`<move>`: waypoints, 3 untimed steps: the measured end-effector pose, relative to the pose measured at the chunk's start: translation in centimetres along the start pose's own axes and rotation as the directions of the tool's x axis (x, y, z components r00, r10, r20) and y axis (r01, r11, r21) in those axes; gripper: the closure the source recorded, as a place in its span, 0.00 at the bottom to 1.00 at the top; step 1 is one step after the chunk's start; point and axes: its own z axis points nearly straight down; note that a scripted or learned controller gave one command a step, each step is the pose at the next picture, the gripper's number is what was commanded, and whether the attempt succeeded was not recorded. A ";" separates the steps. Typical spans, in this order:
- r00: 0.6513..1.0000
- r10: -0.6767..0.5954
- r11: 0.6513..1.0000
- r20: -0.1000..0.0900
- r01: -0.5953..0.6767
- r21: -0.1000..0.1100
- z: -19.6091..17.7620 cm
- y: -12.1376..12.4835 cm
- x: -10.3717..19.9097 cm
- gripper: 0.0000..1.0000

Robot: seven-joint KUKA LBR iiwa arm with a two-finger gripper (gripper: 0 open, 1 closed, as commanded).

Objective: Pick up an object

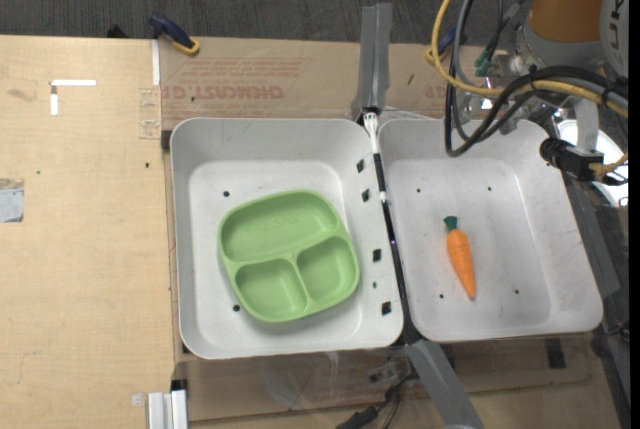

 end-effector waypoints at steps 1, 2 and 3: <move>0.975 -0.222 0.975 -0.001 0.222 0.001 15.4 -9.3 -6.0 0.00; 0.892 -0.452 0.892 -0.003 0.452 0.002 15.4 -16.5 -1.4 0.00; 0.894 -0.447 0.894 0.003 0.447 -0.004 14.4 -16.2 -1.6 1.00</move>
